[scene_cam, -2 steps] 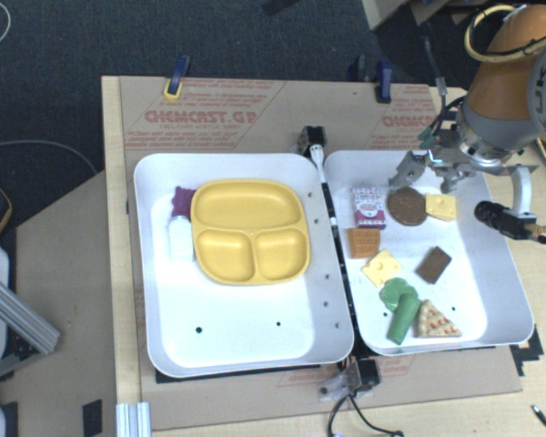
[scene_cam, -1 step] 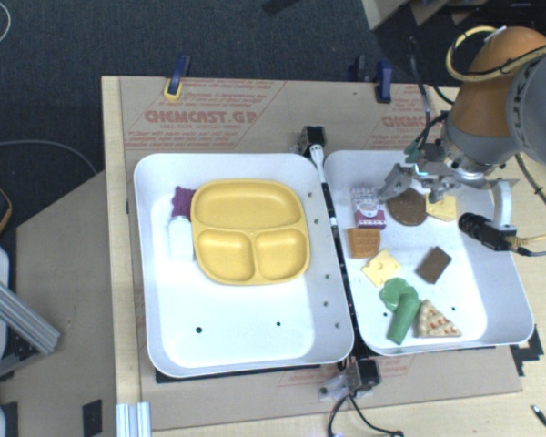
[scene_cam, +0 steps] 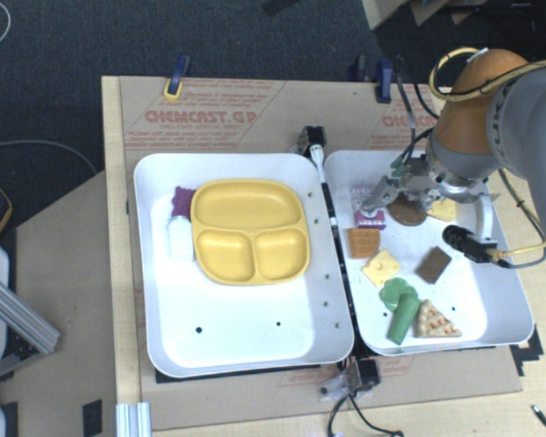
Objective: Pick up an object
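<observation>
The counter point(scene_cam: 118, 244) is a pale wooden board with a sheet of brown protective paper point(scene_cam: 255, 107) printed in red lettering across its far part. Two clamps grip its far edge: a blue and yellow one point(scene_cam: 176, 78) toward the left, a dark blue one point(scene_cam: 382, 78) toward the right. Directly on the counter sit two shallow white bins side by side, the left bin point(scene_cam: 237, 335) and the right bin point(scene_cam: 491, 308), their inner rims touching along the middle
</observation>
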### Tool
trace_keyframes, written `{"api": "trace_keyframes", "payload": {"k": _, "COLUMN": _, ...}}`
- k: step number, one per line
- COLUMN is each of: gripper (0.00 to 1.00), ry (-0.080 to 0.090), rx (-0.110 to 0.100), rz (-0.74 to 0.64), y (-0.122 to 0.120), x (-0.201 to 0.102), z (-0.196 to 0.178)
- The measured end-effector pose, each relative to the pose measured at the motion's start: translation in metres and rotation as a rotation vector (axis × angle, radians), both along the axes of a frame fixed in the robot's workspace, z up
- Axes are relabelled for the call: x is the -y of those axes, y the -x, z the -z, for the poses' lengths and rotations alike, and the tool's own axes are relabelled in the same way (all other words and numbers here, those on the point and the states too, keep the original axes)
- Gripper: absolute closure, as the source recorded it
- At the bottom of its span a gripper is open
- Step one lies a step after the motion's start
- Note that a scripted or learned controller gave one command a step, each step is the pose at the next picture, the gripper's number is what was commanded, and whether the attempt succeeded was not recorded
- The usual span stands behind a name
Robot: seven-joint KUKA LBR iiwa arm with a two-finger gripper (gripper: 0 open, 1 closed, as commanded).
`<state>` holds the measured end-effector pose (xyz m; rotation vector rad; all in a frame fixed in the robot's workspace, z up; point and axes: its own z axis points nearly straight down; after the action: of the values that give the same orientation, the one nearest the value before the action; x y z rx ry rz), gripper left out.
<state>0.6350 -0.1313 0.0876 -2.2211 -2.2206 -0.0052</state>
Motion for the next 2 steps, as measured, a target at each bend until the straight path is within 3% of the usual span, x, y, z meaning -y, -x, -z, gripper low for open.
{"api": "trace_keyframes", "payload": {"k": 1, "gripper": 1.00, "ry": 0.000, "rx": 0.011, "rz": -0.001, "y": -0.003, "x": 0.000, "z": -0.016}}
{"api": "trace_keyframes", "payload": {"k": 2, "gripper": 1.00, "ry": 0.006, "rx": 0.006, "rz": -0.001, "y": -0.012, "x": 0.008, "z": -0.068}}
